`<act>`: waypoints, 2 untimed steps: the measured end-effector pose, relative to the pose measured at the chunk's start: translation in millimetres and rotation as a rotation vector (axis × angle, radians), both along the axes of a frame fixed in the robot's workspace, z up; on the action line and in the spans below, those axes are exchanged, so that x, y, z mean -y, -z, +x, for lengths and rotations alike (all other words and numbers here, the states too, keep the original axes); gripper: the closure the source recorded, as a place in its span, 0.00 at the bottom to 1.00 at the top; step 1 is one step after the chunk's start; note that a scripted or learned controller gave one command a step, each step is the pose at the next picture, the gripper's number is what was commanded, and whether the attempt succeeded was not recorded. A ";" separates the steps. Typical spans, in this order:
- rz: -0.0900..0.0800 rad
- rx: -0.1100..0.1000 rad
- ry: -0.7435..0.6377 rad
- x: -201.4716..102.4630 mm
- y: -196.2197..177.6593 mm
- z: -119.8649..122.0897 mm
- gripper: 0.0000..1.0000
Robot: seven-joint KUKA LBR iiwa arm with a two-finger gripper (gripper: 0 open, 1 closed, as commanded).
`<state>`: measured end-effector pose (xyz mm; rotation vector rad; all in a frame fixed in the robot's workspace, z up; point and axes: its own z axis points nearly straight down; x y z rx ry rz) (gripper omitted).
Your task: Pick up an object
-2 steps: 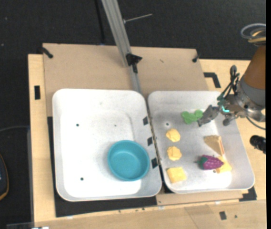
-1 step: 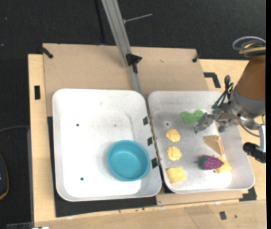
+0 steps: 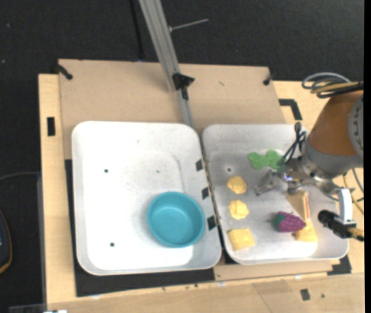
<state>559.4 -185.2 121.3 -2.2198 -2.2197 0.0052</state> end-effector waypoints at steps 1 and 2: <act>-0.001 0.003 0.002 1.2 21.4 -0.1 0.00; -0.001 0.008 0.006 1.9 9.1 1.2 1.00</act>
